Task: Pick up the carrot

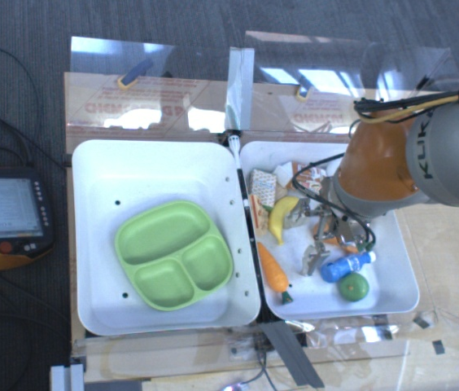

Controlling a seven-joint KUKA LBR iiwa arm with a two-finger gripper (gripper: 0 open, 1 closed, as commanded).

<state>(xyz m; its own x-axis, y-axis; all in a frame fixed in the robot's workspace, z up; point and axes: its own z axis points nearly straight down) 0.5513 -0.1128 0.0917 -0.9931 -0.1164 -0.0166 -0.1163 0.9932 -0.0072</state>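
I am hanging my hand (321, 247) low over the middle of the shallow white plastic bin on the right (392, 300), my grey arm with its orange band (376, 169) reaching in above it. The small orange plastic carrot with a green stub (273, 271) is lying flat on that bin's floor along its left wall, near the front, apart from my hand. Nothing is sitting between my fingers, and whether they are spread or closed I cannot tell from here; cables and clutter are crowding them. So I am judging the pick as not yet done: the approach, the grasp and the lift are all left. A yellow plastic banana (282, 216) is lying just behind the carrot, and a blue plastic bottle (345, 265) and a round green fruit (353, 287) are sitting to my hand's front. The green three-compartment plate (174, 253) is resting in the left white bin (99, 169).
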